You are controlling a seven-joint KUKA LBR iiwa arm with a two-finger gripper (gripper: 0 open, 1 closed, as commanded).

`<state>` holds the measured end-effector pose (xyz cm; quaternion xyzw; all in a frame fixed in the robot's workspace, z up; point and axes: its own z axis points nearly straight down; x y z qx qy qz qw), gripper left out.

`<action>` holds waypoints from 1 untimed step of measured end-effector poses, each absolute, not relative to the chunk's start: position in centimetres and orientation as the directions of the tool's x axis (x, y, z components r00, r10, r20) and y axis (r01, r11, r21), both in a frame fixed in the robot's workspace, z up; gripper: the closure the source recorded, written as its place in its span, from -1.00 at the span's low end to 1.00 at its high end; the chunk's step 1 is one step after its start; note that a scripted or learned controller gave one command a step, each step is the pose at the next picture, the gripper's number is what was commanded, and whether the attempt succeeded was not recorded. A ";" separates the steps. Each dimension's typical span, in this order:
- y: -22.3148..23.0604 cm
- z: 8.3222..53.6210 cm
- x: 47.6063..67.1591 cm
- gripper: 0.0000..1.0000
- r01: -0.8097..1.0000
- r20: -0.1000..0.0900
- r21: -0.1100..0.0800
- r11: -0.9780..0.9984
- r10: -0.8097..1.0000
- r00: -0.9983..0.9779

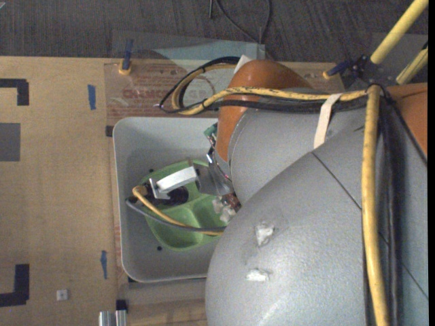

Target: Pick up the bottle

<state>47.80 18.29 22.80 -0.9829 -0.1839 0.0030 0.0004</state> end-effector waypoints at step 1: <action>22.3 23.9 48.0 1.00 0.196 0.000 0.000 -0.981 0.196 0.981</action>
